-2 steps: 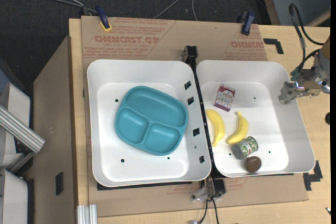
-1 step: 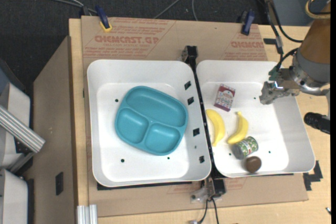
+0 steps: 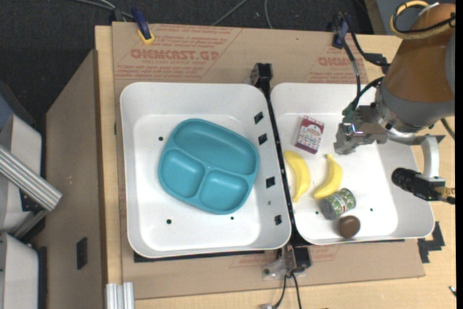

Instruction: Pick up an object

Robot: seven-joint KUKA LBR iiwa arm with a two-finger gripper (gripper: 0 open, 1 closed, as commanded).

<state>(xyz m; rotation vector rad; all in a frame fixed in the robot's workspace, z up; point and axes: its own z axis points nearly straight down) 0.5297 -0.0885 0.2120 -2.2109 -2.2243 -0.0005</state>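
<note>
The right bin (image 3: 376,224) holds a small red and white box (image 3: 309,134), two yellow bananas (image 3: 297,174) (image 3: 329,176), a green-labelled can (image 3: 338,202) lying on its side and a brown round object (image 3: 349,226). My gripper (image 3: 349,139) hangs over the right bin's middle, just right of the box and above the right banana's upper tip. Nothing shows between its fingers, and their spread is unclear from this angle.
The left bin (image 3: 145,112) carries a teal divided plate (image 3: 208,165). A black divider with clips (image 3: 271,155) runs between the bins. Cables cross the dark floor behind the cardboard base (image 3: 173,47). A black part of the arm (image 3: 416,183) sits at the right bin's right rim.
</note>
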